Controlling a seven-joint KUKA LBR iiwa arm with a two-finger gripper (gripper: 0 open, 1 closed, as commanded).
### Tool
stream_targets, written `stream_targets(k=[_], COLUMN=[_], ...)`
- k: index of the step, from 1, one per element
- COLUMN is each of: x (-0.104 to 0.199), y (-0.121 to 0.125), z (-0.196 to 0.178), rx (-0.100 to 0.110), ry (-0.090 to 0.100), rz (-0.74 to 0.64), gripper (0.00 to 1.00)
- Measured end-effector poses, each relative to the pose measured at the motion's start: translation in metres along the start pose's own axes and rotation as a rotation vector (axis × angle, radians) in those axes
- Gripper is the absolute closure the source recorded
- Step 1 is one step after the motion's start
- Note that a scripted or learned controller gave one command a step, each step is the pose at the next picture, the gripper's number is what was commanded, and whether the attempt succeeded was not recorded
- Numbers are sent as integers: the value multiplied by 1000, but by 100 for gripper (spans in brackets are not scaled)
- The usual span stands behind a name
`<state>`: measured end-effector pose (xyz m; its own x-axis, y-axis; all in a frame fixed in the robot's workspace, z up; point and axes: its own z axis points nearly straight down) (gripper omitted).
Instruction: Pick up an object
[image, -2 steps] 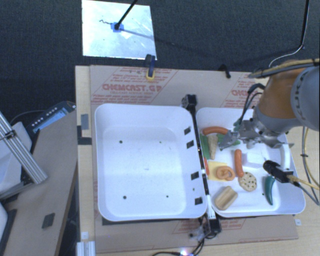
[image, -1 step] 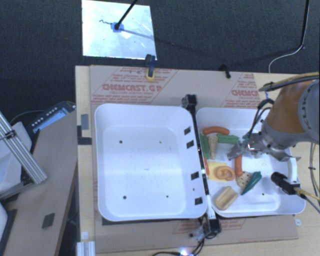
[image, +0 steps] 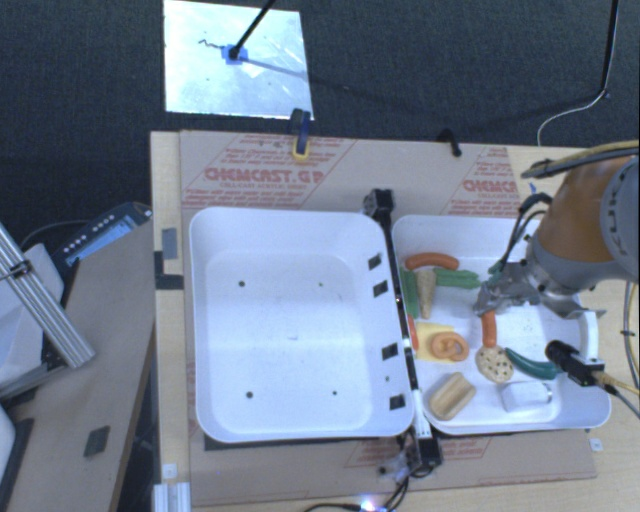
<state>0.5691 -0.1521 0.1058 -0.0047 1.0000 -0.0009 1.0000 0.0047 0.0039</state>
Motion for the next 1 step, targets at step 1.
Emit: stream_targets(k=[1], x=[5], y=[-59], z=[19], rx=[2], ry=[1], rz=[5], gripper=[100])
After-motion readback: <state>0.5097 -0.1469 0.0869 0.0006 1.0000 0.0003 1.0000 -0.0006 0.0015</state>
